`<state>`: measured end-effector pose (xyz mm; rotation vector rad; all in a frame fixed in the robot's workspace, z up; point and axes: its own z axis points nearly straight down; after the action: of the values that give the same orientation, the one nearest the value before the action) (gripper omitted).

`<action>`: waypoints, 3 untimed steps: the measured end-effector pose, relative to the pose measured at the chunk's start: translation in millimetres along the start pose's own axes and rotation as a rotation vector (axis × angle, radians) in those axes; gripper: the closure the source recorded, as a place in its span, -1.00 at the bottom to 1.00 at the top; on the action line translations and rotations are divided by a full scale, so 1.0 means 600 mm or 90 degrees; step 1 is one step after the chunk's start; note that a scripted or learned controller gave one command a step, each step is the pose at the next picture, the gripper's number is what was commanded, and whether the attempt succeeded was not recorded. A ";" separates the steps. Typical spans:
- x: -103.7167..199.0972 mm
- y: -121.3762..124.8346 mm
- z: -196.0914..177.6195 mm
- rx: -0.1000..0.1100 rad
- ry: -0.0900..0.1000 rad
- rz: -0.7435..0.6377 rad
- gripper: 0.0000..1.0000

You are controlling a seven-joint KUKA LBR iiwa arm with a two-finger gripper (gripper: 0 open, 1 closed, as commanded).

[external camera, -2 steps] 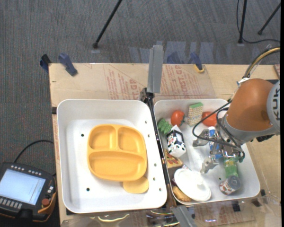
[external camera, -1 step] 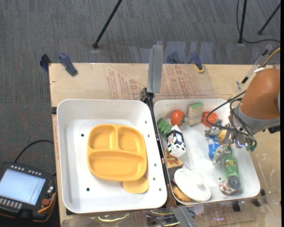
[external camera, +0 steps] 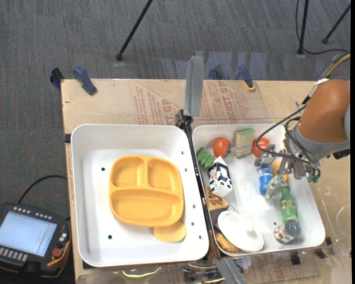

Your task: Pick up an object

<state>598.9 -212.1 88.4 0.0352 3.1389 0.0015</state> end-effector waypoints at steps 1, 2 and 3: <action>-0.022 0.080 0.000 -0.001 0.000 -0.026 -1.00; 0.044 -0.003 0.001 0.000 0.001 -0.053 -1.00; 0.039 0.051 0.001 -0.001 0.001 -0.059 -1.00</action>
<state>576.4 -180.8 87.6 -0.1113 3.1388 0.0044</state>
